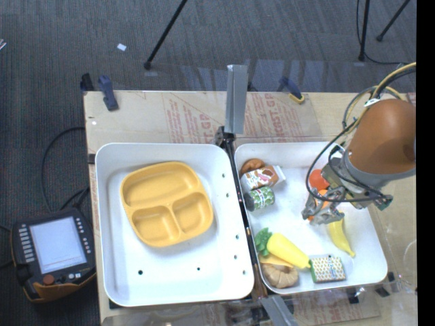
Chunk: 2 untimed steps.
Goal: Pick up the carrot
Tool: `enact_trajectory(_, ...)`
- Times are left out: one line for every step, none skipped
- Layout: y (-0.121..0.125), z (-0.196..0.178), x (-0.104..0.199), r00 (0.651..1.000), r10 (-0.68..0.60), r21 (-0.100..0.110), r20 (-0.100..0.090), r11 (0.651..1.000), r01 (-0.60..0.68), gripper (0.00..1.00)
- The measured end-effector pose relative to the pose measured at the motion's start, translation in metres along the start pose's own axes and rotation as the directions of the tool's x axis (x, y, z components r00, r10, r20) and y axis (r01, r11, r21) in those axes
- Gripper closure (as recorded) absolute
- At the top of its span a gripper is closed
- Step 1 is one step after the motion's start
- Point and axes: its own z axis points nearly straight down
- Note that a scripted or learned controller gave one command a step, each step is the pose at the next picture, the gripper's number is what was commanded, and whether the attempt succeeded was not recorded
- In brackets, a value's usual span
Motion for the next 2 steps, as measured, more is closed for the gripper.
enact_trajectory(0.025,0.01,0.056,0.911,0.412,0.002,-0.004,0.911,-0.412,1.0)
enact_trajectory(0.006,-0.084,0.053,0.984,0.18,0.006,0.001,0.984,-0.18,1.0)
